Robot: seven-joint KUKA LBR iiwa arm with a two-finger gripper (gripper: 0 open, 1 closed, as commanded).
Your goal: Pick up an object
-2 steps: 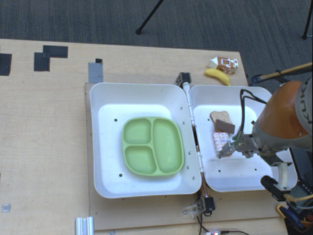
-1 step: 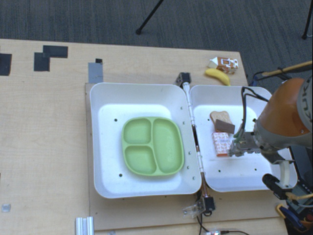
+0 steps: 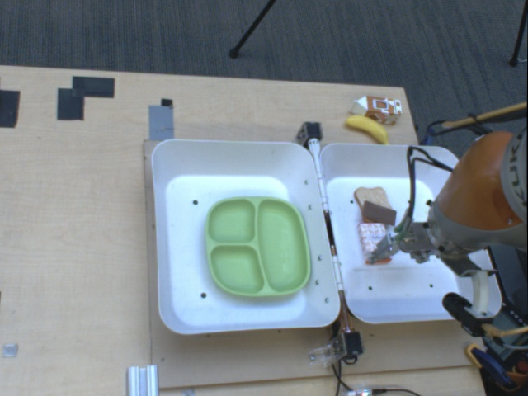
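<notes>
jaws | over right bin | touching small packet

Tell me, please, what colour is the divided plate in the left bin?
Light green. The divided plate shows plainly against the white left bin in the camera view.

My arm is a bulky rounded thing, orange on top and grey beneath, with a black cable looping over it and a dark metal hand.
</notes>
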